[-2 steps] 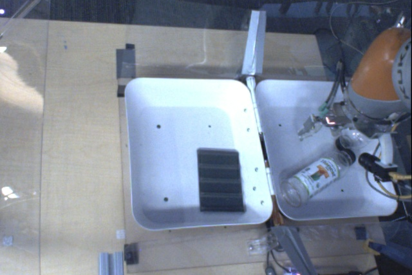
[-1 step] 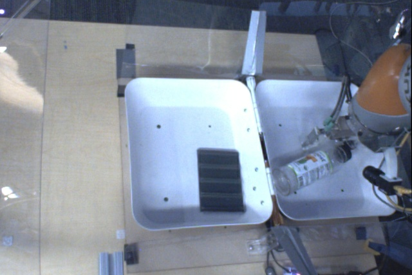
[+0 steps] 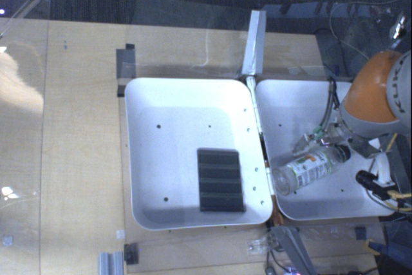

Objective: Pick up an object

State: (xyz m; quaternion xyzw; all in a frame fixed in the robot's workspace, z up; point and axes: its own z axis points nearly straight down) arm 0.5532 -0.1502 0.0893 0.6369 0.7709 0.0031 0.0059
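Right bin [image 3: 302, 203]: clear plastic bottle [image 3: 306, 169] lying flat, cap end under pincer [image 3: 328, 142]. Light, smooth, crushable, prone to rolling; grip across labelled middle. Pincer opening: cannot tell.

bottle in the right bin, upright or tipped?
Tipped. The bottle lies on its side on the right bin's floor, long axis running diagonally, one end near the divider.
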